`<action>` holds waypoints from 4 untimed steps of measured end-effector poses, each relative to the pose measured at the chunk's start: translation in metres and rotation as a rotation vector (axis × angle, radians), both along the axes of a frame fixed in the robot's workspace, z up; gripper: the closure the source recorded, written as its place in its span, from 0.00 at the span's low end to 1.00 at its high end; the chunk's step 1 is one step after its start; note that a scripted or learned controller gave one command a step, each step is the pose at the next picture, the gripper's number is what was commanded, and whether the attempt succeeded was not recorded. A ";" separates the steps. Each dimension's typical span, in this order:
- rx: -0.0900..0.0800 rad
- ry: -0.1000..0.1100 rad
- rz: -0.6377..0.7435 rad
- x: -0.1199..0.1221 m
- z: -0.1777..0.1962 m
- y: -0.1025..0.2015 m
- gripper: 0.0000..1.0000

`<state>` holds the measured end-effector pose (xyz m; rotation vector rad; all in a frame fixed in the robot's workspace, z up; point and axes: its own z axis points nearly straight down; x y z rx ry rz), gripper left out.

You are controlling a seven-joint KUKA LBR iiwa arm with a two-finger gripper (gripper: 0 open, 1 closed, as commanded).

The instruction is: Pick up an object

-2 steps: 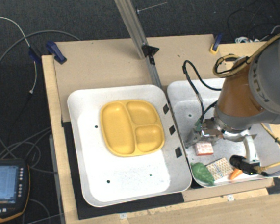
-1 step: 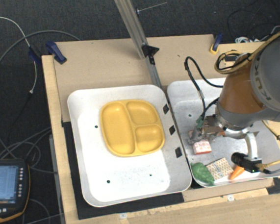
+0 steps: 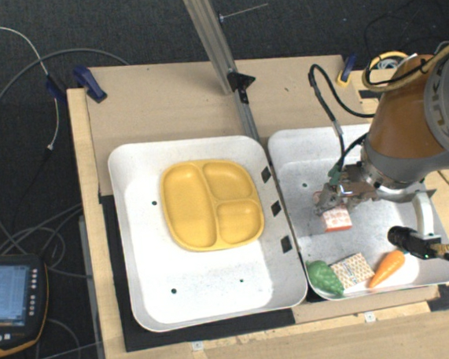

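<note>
We see the claw (image 3: 330, 197) over the right bin (image 3: 301, 155), its grip unclear, just above a small red-and-white packet (image 3: 337, 219); open floor lies toward the bin's far rim.

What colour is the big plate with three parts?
Yellow. The plate sits in the left bin, seen in the camera view.

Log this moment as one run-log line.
arm: over right bin | gripper: above small red-and-white box, nothing seen held | also in bin: green object, carrot
</note>
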<state>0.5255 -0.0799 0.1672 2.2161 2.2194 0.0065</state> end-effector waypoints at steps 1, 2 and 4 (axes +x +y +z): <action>0.000 0.001 0.000 0.002 0.043 0.001 1.00; 0.000 0.000 0.000 0.004 0.087 0.001 1.00; 0.004 0.011 0.005 -0.004 0.062 0.112 1.00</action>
